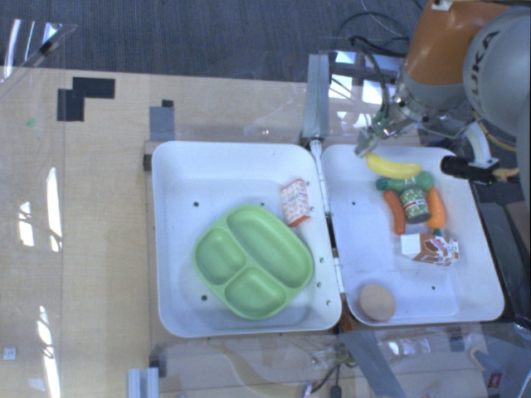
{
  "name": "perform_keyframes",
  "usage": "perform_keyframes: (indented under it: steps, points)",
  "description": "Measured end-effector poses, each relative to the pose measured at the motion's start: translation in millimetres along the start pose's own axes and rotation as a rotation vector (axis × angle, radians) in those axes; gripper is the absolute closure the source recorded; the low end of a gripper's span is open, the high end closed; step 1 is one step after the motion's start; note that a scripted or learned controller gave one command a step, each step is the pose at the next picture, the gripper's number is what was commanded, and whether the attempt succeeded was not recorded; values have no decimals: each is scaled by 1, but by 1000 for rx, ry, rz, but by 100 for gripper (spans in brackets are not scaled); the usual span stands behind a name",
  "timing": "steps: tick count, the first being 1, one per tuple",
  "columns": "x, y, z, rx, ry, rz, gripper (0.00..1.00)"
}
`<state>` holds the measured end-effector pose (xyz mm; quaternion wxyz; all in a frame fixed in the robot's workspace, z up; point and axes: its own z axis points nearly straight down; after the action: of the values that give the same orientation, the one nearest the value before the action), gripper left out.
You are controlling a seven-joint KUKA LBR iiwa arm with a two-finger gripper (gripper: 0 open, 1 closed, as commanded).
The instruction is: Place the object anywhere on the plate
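Observation:
A green three-compartment plate (253, 259) lies in the left bin (174, 222), with nothing on it. A small red-and-white snack packet (294, 202) rests on the bin floor just beyond the plate's far right edge. My gripper (375, 138) hangs over the far rim of the right bin (473, 305), just up and left of a yellow banana (393, 167). I see nothing in the gripper.
In the right bin, below the banana, two orange carrots (395, 210) flank a green bottle (414, 201). Nearer the front lie a brown-and-white packet (433, 249) and a round tan bun (377, 302). A metal divider (315, 110) stands between the bins at the back.

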<state>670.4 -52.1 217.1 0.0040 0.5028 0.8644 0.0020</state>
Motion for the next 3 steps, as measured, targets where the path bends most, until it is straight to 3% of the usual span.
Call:
perform_keyframes:
  steps: [1, 2, 3]
  points:
    - [79, -17, 2, 3, 3, 190, 100]
    - [95, -37, 7, 3, 3, -40, 100]
    - [152, -37, 31, 4, 4, 60, 100]
